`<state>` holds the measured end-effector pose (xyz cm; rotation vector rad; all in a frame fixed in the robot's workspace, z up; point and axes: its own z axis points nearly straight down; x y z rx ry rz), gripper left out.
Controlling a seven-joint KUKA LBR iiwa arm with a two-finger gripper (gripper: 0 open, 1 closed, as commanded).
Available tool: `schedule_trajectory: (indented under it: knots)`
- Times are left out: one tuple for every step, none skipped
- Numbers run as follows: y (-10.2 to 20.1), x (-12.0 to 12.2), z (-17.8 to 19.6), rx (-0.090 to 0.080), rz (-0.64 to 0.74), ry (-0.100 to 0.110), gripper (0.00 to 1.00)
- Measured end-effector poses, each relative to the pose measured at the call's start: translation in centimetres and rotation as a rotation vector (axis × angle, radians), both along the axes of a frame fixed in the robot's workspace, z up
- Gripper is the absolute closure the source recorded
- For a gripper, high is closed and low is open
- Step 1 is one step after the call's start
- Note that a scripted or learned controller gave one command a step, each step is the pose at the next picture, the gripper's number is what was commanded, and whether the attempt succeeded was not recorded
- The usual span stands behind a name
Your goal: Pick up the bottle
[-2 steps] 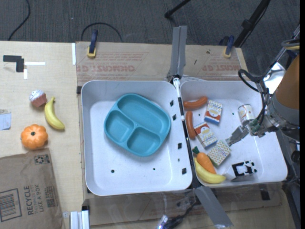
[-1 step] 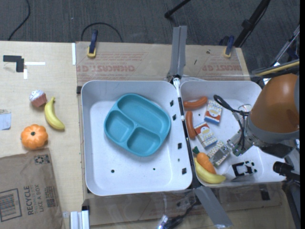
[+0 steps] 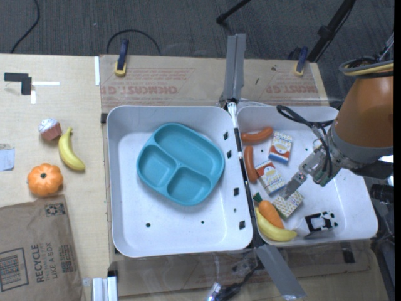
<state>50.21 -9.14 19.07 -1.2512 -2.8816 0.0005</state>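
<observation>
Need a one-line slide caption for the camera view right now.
KUKA arm's gripper hovers over the right bin of toy food; blue divided plate sits in the left bin.

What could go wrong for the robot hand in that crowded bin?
1. The hand hangs right by a cracker and a small box, which lie close together. It might bump or grab one of those instead.
2. I cannot pick out a bottle for sure among the toys in the right bin, so the hand may be aiming at the wrong thing.
</observation>
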Motion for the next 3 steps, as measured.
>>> schedule_trajectory:
  knots:
    - [-0.1,0.1,0.8,0.000,-0.004,0.000,1.00]
    - [-0.1,0.1,0.8,0.000,-0.005,0.000,0.00]
    - [-9.3,-1.8,3.6,-0.002,-0.206,0.000,0.00]
